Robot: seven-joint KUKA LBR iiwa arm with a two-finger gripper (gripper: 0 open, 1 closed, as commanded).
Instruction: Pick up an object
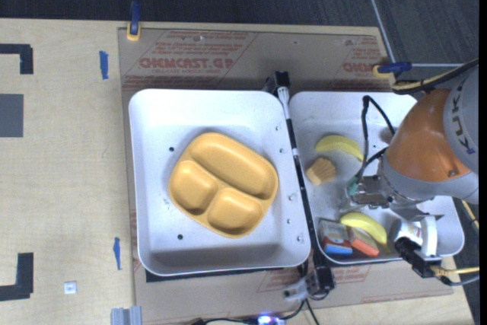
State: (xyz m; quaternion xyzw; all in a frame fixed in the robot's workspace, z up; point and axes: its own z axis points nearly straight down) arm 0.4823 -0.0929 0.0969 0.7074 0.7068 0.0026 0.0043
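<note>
— two bins [144,186] sat on the surface. where were the bananas?
— one banana [339,146] mid right bin, another banana [364,226] near its front edge, beside the pincer [373,198].
— its grip?
— couldn't tell.

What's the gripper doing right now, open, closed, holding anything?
Gripper: cannot be told. It sits low in the right bin by a banana, hidden under the wrist.
</note>
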